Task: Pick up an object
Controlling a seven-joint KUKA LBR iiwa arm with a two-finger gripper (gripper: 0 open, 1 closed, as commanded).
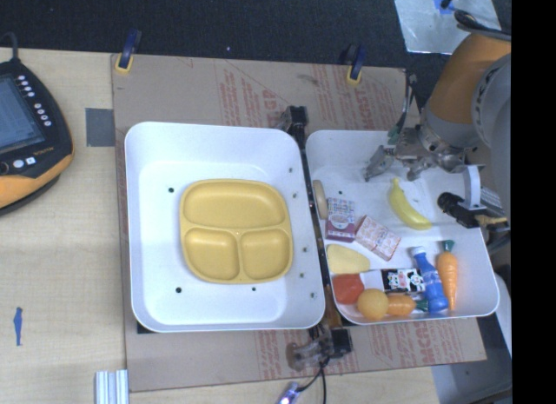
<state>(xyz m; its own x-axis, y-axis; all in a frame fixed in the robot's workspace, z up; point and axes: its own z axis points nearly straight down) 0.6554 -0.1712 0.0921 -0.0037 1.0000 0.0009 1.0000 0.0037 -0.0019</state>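
Right now the gripper (398, 161) hangs upper right of frame, fingers spread apart w/ nothing between them, just above the banana (407, 206). Prob lined up for a grab; banana lies in the right bin (486, 302), apart from other toys.

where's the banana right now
The banana lies in the right bin, toward its upper right, just below the gripper and above the blue bottle and carrot.
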